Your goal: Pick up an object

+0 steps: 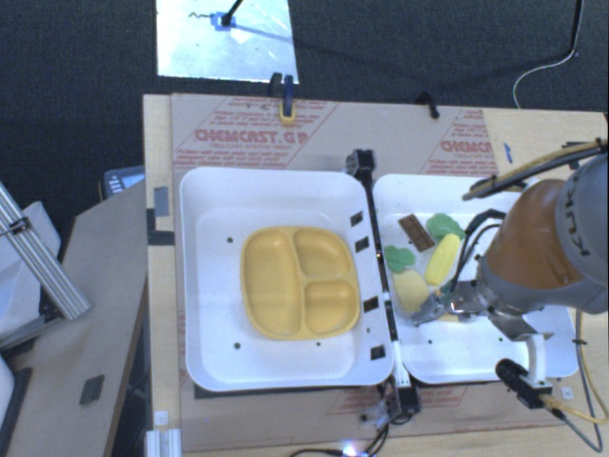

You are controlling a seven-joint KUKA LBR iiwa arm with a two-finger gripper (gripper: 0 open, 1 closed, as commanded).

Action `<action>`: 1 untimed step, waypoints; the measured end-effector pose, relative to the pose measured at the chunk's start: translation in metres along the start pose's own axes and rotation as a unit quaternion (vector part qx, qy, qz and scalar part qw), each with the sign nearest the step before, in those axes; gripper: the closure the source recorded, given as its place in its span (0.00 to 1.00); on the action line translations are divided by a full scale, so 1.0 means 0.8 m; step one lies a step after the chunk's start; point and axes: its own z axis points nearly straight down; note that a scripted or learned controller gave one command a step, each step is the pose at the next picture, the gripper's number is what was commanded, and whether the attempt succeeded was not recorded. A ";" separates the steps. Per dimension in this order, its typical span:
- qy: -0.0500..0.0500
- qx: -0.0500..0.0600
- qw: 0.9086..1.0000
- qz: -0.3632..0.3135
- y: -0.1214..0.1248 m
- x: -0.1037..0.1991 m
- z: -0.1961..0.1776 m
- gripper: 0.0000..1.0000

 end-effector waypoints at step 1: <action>-0.001 -0.002 1.000 -0.001 0.019 0.023 -0.003 0.00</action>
